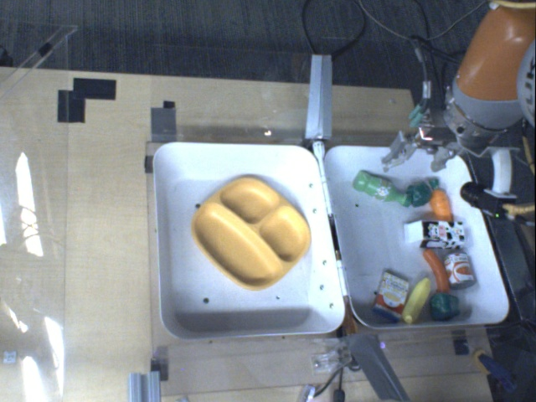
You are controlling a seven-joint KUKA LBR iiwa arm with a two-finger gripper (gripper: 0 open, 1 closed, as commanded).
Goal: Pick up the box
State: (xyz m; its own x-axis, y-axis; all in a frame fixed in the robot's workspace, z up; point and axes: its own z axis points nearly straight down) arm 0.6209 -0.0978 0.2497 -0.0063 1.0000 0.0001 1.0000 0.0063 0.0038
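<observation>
From my screen I see the gripper (421, 147) hanging over the back edge of the right bin (360, 258), near its far right corner, with the grey arm and its orange band (496, 44) rising behind it. The fingers (398, 152) are spread apart — nothing sits between them.

The box (441, 234), a small white carton with a black-and-white cow pattern, lies toward the right side of the right bin, well apart from the gripper. Just behind it is an orange carrot (440, 203), and a green bottle (375, 185) lies on its side near the back of the bin with a dark green piece (420, 194) at its right end. In front of the box I see a reddish-orange sausage-shaped item (435, 268) touching a small can (459, 269). Along the front wall sit a flat printed packet (391, 292), a yellow banana (417, 299) leaning across it, and a teal lump (445, 306).

The left bin (180, 300) holds a big yellow bun-shaped object (251, 229) — three rounded lobes — near its middle. Both bins rest on the pale wooden worktop (84, 249).
</observation>
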